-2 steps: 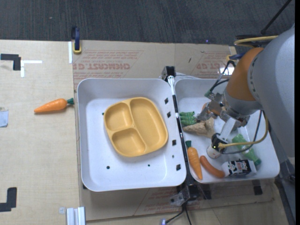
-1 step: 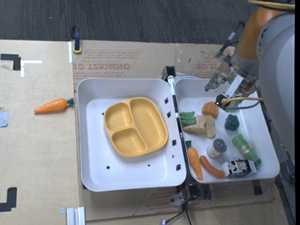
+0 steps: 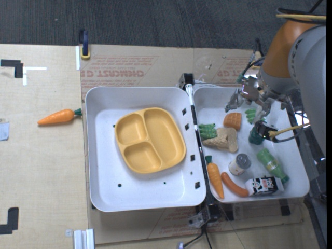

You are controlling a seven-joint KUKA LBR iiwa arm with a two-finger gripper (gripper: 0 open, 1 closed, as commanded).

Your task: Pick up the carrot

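Right bin [image 3: 296, 188] is pretty crowded. The tool [image 3: 248, 101] hovers at its back end, fingers spread, holding nothing. The carrot [image 3: 215, 179] lies at the front-left, touching the sausage [image 3: 234, 185], so I'd pinch across its free top.

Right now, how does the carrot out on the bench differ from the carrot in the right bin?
The bench carrot lies alone on the wood, left of both bins; the bin carrot sits crowded among other toys. The bench carrot lies nearly level, green stem pointing right; the bin carrot points down the view. Both are orange and tapered.
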